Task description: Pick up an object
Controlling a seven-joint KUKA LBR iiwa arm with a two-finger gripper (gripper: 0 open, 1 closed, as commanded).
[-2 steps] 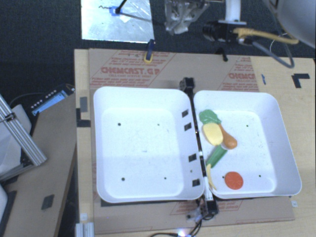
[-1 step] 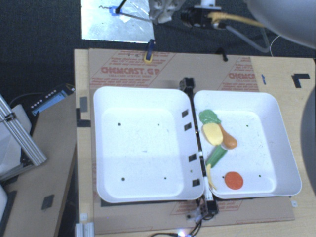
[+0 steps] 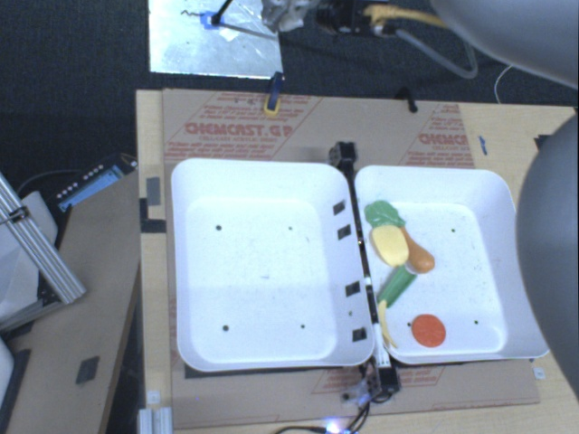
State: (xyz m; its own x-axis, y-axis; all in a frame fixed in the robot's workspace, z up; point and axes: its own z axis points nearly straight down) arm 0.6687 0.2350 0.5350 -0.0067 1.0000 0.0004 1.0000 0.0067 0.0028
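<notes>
1. Camera view, gripper: I see the gripper (image 3: 291, 5) at the top edge of the frame, above the far side of the bench and well apart from both bins. I cannot tell its state; it is blurred and partly cut off. Nothing is visible in it.
2. Arm: the grey arm (image 3: 507, 12) fills the upper right corner, with a yellow cable (image 3: 407, 14) running beside the wrist.
3. Right bin (image 3: 479, 188): all the objects lie in its left half. A green piece (image 3: 384, 213) sits nearest the divider, touching a yellow object (image 3: 391, 245); an orange piece (image 3: 421, 260) lies just beside that. A green stick (image 3: 396, 286) lies below them, tilted. A red disc (image 3: 429, 331) rests apart, near the front wall.
4. Left bin (image 3: 262, 269): white floor, in plain sight.
</notes>
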